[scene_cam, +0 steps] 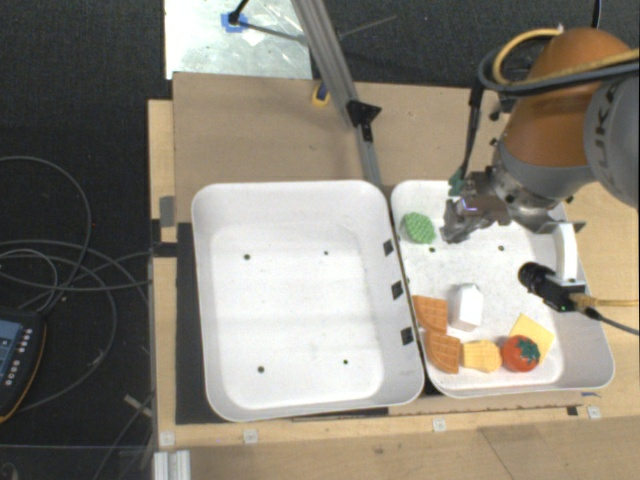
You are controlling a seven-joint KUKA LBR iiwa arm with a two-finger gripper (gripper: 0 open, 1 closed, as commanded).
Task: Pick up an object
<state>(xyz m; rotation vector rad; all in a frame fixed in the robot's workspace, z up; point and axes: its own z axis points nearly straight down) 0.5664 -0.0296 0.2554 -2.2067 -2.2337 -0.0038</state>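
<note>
— Any writing you can read here, a label or a number?
— None. The handheld device (18, 353) at the left edge has a screen and buttons, but they are too small and blurred to make out. The blue mark (236, 21) on the floor carries no letters.

**Grey arm with an orange band**

The arm (560, 118) is rounded and bulky, grey below a broad orange band. Dark cables loop over its far side, one with a yellowish sheath. A black cylinder and a white bracket stick out near the wrist. The gripper (458, 226) is small, dark and metallic.
</note>
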